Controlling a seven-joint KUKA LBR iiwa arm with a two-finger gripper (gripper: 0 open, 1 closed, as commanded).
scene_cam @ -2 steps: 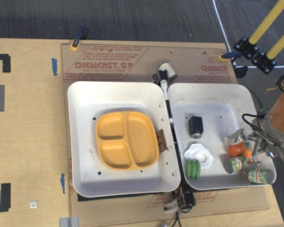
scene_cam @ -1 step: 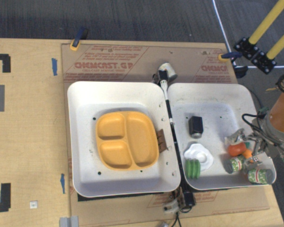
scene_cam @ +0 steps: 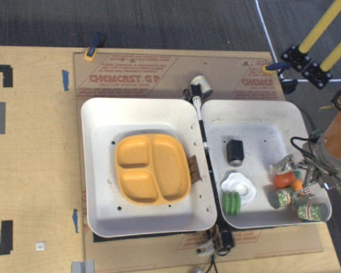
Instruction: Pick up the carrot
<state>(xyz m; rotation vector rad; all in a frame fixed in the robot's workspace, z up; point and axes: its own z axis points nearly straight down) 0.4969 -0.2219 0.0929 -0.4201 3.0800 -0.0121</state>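
The carrot [scene_cam: 285, 180] is a small orange-red piece with a paler orange end, lying in the right bin [scene_cam: 256, 124] near its right wall. The gripper [scene_cam: 298, 175] sits right over it, its metal parts crowding the carrot's right end; whether the claw is spread or closed, or actually clamps the carrot, cannot be told. Just below lie two green-labelled cans [scene_cam: 298, 205]. Further left are a white and green object [scene_cam: 236, 192] and a dark block [scene_cam: 235, 151]. The left bin [scene_cam: 102, 118] holds a yellow divided plate [scene_cam: 152, 167].
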